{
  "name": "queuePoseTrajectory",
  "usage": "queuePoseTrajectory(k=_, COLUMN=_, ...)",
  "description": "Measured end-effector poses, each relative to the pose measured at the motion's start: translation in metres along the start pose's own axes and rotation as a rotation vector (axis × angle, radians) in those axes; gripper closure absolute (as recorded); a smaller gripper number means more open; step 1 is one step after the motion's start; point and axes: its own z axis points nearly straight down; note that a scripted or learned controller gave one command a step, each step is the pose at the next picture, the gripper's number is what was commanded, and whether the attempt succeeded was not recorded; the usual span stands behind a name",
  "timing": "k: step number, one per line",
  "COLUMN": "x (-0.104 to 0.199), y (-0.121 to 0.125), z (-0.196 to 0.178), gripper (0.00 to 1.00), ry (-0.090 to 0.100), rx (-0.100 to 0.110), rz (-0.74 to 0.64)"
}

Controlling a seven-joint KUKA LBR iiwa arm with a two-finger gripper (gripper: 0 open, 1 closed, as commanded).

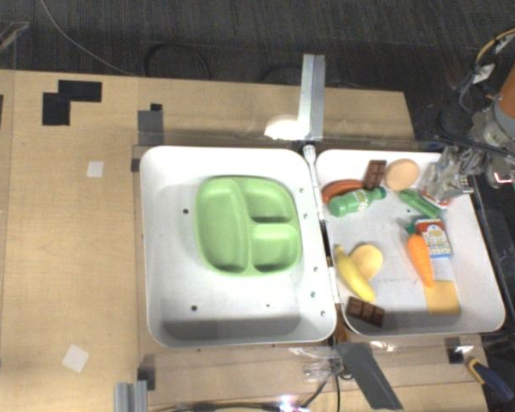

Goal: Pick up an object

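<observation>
White plastic forms the right bin (494,303), and every place here is given against it. Inside it lie a green bottle (358,201) and a red sausage (338,186) at its far-left part, a brown chocolate piece (375,173) and a tan egg-like ball (402,175) along its far wall, a banana (354,275) with a yellow pear-like fruit (368,258) at its left middle, another chocolate bar (365,313) in its near-left corner, and a carrot (421,259), a small carton (436,238) and a yellow block (442,298) toward its right side.

The gripper (447,181) hangs over the bin's far-right corner, beside a green stick-like object (421,202). Whether the jaws are apart or closed cannot be told from this slant, and nothing is visibly caught in them.

No object is lifted yet, so the step in hand looks like choosing and approaching a target. A sound choice would be something standing apart from its neighbours, such as the egg-like ball; the carrot, carton and block crowd together and could foul a finger. The descent should be centred on the target and clear of the bin's wall, closing only once both sides of the object are straddled.
</observation>
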Motion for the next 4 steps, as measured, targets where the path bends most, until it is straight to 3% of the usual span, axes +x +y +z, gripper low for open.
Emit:
queuePoseTrajectory(k=1, x=-0.046, y=-0.004, z=-0.056, gripper=1.0, ry=-0.008, rx=0.002, rz=0.14)
queuePoseTrajectory(k=2, x=-0.023, y=-0.002, z=0.018, gripper=1.0, ry=-0.002, rx=0.0, rz=-0.084)
queuePoseTrajectory(k=3, x=-0.044, y=-0.004, z=-0.037, gripper=1.0, ry=-0.008, rx=0.002, rz=0.113)
queuePoseTrajectory(k=4, x=0.06, y=0.013, z=-0.068, gripper=1.0, ry=-0.006, rx=0.003, rz=0.247)
